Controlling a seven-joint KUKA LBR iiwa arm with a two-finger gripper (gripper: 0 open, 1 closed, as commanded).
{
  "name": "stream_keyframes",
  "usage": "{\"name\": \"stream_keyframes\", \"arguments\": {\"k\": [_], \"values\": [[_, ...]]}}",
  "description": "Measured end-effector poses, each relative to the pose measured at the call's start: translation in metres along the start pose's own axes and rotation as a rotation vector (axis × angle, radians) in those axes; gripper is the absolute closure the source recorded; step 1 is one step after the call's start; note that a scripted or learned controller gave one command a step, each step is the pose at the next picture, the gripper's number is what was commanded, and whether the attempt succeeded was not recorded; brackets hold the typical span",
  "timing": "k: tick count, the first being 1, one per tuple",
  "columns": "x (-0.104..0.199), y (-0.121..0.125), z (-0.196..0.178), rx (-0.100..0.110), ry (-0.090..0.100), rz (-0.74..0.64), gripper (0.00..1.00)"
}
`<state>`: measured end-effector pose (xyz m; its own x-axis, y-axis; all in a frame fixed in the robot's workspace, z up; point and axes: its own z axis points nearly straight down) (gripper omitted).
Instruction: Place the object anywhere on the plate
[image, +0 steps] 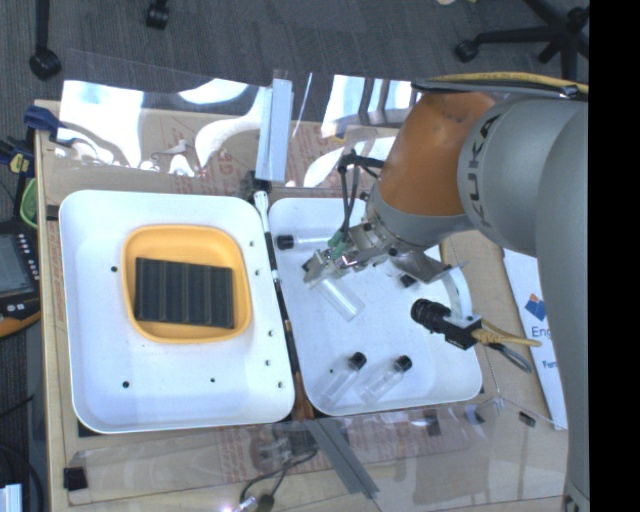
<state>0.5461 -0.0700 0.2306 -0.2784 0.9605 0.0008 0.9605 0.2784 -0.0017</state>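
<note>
The shallow white left bin (90, 380) holds a yellow rounded-rectangular plate (135, 255), and a dark ridged rectangular panel (185, 293) lies flat in the plate's middle. Just beside it, the shallow white right bin (445, 375) holds four small clear plastic vials, all apart from the plate. The far vial (286, 241), black-capped, lies near that bin's far left corner. The middle vial (340, 300) lies on the floor near the bin's centre, its cap too unclear to make out. The near-left vial (340, 378) and the near-right vial (385, 378), both black-capped, lie side by side towards the near wall. The grey arm with an orange band (430, 150) reaches in from the right. Its gripper (330, 258) hangs over the far part of the right bin, between the far vial and the middle vial. I cannot tell whether the gripper is spread or closed, nor whether it touches the middle vial.
</note>
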Motion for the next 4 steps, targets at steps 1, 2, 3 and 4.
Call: {"name": "stream_keyframes", "arguments": {"k": [1,2,3,4], "values": [[0.027,0.06,0.041,0.003,0.0,-0.035,1.0],[0.027,0.06,0.04,0.002,0.0,-0.035,0.0],[-0.021,0.065,0.015,0.0,0.0,-0.089,0.0],[-0.036,0.106,0.0,-0.005,-0.003,-0.369,0.0]]}}
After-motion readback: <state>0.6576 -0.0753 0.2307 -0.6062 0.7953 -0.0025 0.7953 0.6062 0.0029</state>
